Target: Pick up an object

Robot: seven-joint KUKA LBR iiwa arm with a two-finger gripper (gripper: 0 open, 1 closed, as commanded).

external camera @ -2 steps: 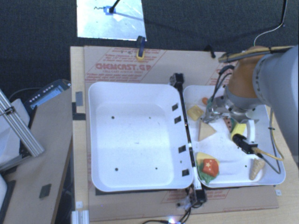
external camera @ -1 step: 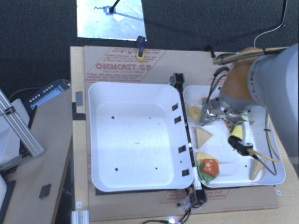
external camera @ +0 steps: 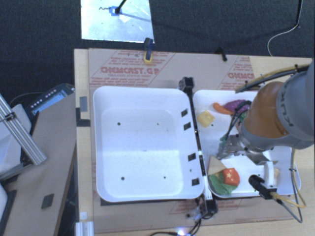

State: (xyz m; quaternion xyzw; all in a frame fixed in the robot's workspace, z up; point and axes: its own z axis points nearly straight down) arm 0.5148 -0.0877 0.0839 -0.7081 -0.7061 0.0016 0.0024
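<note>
1. A red piece point(external camera: 231, 176) with a small orange mark is seen at the near edge of the right bin point(external camera: 206, 98), resting on a green leafy item point(external camera: 219, 186). Both are judged to be light toy food: the red one probably smooth and firm, the green one softer and likely to flop.
2. The red piece is judged the best candidate, to be taken across its rounded body from above; a slip off its curved sides is possible, and the green item beneath could be caught with it.
3. A yellow block point(external camera: 205, 118), an orange piece point(external camera: 221, 108) and a purple item point(external camera: 236, 104) lie farther back in the same bin, close together.
4. The pincer point(external camera: 225, 149) is seen low over the bin, just behind the red piece; whether it is apart or together cannot be told, and nothing is seen held.
5. The left bin point(external camera: 142, 141) sits beside it on the counter point(external camera: 133, 65).
</note>
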